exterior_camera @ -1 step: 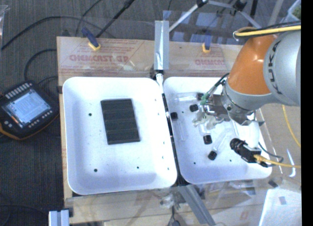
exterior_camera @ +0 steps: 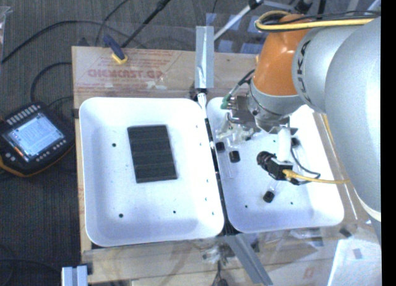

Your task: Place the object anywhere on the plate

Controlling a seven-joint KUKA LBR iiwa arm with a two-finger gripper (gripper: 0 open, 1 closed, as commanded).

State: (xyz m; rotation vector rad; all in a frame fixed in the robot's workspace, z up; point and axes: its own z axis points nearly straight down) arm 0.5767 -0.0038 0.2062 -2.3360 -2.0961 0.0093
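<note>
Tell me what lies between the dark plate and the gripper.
In the camera view, bare white bin floor beside the dark plate, then the bins' adjoining rims lie before the gripper.

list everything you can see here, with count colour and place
bins: 2, white, side by side on the bench
plate: 1, dark, flat in the left bin
small objects: at least 2, dark, on the right bin's floor
pendant: 1, black and orange with a lit screen, on the floor at far left
board: 1, brown with faded red print, behind the left bin
clamp: 1, blue and yellow, on the board's back edge
cables: several, black, across the floor behind
arm: 1, grey with an orange band, over the right bin
gripper: 1, low over the right bin's near-left part; fingers too cluttered to read
</note>
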